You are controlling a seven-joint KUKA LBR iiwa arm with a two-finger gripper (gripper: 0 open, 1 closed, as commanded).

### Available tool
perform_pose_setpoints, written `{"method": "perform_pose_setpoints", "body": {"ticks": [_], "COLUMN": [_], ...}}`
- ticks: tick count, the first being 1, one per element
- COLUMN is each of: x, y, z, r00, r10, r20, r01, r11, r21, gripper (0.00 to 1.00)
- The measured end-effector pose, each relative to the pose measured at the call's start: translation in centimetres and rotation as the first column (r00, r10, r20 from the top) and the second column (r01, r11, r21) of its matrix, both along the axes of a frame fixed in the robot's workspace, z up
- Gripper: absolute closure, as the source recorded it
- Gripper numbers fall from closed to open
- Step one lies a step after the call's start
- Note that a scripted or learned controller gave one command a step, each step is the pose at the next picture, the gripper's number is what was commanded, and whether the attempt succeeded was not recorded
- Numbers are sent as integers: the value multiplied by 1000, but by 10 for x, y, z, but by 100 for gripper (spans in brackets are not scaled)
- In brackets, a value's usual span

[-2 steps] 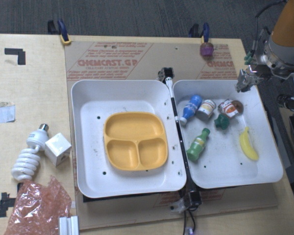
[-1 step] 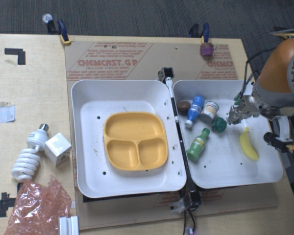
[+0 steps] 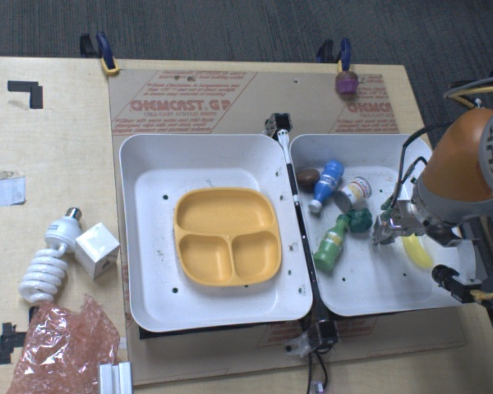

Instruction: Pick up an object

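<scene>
A pale wooden bench [image 3: 49,154] stands on dark grey carpet, with a sheet of brown cardboard [image 3: 181,97] clamped to it and 2 shallow white bins side by side on top.

The grey arm with its orange band [image 3: 464,158] reaches in from the right, over the right white bin [image 3: 370,294]. Its two-finger gripper [image 3: 386,230] hangs low inside that bin; I cannot tell from here whether it is wide or narrow, or whether it has anything in it.

Just beside the gripper on the right lies a yellow banana-shaped toy [image 3: 417,251]. To its left, close by, sits a small dark green rounded object [image 3: 360,220], touching a green plastic bottle [image 3: 332,245] that lies on its side. Further up are a small jar with a white label [image 3: 355,192], a blue and white bottle [image 3: 326,183] and a brown rounded object [image 3: 308,176].

The left white bin [image 3: 140,220] holds a yellow 3-compartment plastic tray [image 3: 228,236]. Out on the bench to the left are a white spiral light bulb [image 3: 49,257], a white cube [image 3: 97,249] and crumpled pinkish plastic wrap [image 3: 62,347].

The banana looks light, smooth and likely a little slippery; I would take it across its narrow middle. The green bottle looks light and stiff too, best pinched across its body.
</scene>
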State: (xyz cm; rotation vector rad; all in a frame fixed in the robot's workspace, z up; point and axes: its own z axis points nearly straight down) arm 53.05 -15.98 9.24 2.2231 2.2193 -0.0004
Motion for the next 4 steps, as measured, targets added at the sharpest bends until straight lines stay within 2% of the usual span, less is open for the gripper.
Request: {"method": "perform_pose_setpoints", "body": {"ticks": [1,2,3,4], "x": [-45,-43,-51,-51], "y": [67,67,143,143], "z": [0,10,100,100], "r00": [1000,1000,1000,1000], "r10": [1,-1,2,2], "r20": [-1,2,1,1], "r01": [-1,1,-2,-2], "r11": [1000,1000,1000,1000], "r21": [1,0,0,0], "gripper": [0,100,100,0]}}
